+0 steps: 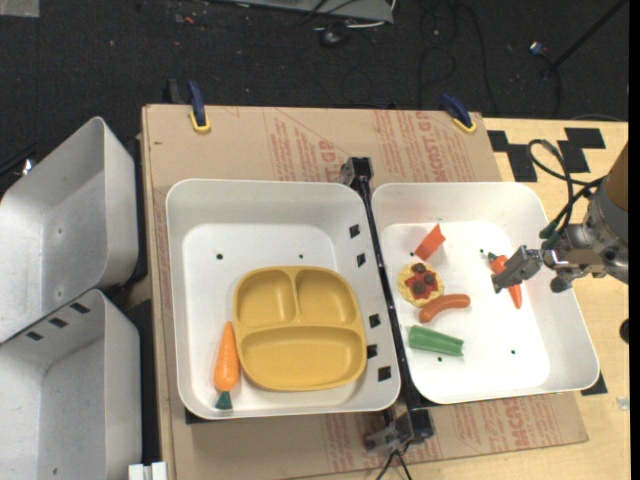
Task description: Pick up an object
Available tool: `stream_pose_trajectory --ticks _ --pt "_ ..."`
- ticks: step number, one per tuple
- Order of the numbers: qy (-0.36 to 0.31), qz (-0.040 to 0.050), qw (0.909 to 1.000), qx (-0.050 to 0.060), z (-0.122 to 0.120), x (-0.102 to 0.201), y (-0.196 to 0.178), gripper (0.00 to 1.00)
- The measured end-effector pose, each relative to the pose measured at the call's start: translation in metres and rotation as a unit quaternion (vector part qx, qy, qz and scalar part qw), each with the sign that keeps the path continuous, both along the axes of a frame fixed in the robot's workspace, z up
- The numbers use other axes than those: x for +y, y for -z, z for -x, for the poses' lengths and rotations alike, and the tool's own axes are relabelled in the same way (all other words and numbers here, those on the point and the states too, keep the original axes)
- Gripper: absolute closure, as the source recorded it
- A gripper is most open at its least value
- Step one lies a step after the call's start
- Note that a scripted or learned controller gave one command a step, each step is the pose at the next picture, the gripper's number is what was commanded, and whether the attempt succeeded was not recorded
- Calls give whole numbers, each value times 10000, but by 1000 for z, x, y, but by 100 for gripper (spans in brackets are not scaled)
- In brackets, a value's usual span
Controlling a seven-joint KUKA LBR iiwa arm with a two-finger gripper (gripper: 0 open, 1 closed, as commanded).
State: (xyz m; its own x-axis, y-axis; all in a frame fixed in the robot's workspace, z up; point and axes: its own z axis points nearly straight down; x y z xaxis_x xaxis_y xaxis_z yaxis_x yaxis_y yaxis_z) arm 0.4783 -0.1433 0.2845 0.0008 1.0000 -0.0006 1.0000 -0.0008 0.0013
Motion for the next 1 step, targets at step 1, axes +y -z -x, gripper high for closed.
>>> stream_pose_trajectory --ticks 1 --pt "-1 0 10000 0 0 0 0 0"
